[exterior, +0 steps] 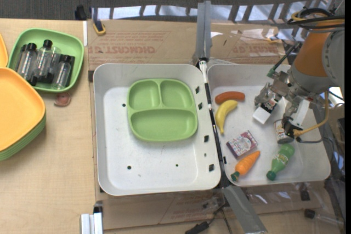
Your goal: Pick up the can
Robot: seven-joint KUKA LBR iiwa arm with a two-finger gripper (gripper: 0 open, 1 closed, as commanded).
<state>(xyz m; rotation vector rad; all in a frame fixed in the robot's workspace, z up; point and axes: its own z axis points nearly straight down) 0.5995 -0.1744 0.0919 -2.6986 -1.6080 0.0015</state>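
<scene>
The can (283, 132) is a small cylinder with a light, red-marked label, standing in the right bin (321, 172) toward its right side. My gripper (280, 114) hangs just above and behind it, reaching in from the right under the orange-banded wrist (310, 55). Its two pale fingers (262, 114) are spread apart, one left of the can and one to its upper right. Nothing sits between them, so the gripper is open.
The right bin also holds a green bottle (280, 161) just below the can, a carrot (245, 164), a purple packet (242, 143), a banana (224, 113) and an orange sausage (229, 97). A green divided plate (162, 109) lies in the left bin (109, 172).
</scene>
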